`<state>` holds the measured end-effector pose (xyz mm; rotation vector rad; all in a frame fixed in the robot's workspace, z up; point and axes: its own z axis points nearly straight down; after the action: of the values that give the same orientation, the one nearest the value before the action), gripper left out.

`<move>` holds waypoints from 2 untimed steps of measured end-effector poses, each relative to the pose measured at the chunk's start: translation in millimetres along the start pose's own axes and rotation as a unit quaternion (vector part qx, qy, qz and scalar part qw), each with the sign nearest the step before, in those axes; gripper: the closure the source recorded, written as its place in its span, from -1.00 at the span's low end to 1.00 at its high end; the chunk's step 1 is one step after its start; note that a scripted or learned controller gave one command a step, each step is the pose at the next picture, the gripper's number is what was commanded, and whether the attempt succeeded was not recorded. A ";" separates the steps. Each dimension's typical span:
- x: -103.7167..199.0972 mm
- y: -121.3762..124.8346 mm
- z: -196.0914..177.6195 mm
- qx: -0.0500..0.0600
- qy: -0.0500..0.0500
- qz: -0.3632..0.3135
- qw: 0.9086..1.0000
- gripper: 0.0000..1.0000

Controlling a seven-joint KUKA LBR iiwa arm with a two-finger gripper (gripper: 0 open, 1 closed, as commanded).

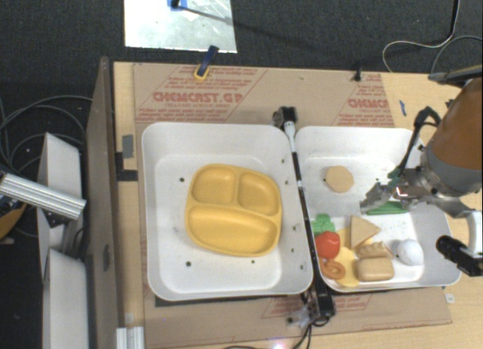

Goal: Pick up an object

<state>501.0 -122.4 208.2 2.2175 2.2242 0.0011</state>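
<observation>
A green piece (392, 208) lies in the right bin (355, 140), under the gripper (381, 196); whether it is grasped cannot be told. It is judged light, rigid, smooth plastic, best pinched across its narrow width.

Most of the left bin (162, 189) is taken up by a yellow divided plate (234, 209). In the right bin (362, 140), open floor is left toward the far wall around a tan disc (339, 179); the near corner is crowded with toy food (355, 253).
</observation>
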 end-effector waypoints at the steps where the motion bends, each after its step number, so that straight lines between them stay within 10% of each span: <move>1: -21.7 4.1 113.8 0.000 0.000 0.001 1.000 -1.00; 2: -14.4 84.9 123.2 -0.004 -0.001 -0.002 1.000 -1.00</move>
<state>586.0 -136.5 85.1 2.2075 2.2248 0.0082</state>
